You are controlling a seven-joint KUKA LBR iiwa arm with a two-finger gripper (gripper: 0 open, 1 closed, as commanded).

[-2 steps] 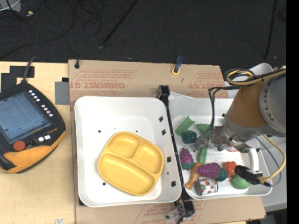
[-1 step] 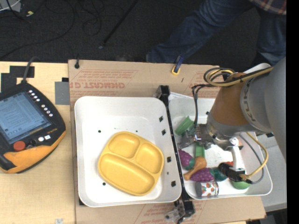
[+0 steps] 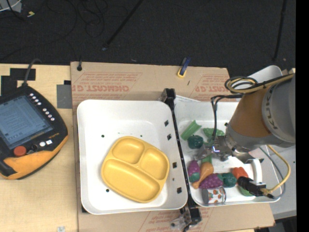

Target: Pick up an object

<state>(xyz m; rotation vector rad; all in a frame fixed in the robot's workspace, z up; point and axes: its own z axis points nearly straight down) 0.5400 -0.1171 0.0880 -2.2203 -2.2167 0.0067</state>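
The arm's gripper [image 3: 216,150] hangs over the toy food in the right bin [image 3: 275,199], can't tell its finger state, and I'd guess the little orange carrot [image 3: 204,170] is light, hard, slick plastic, best pinched mid-body.

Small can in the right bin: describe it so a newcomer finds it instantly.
Look at the right bin, along its near edge. The small can lies on its side there, just below the purple grapes. It is the one cylinder among toy produce, with a red-and-white label.
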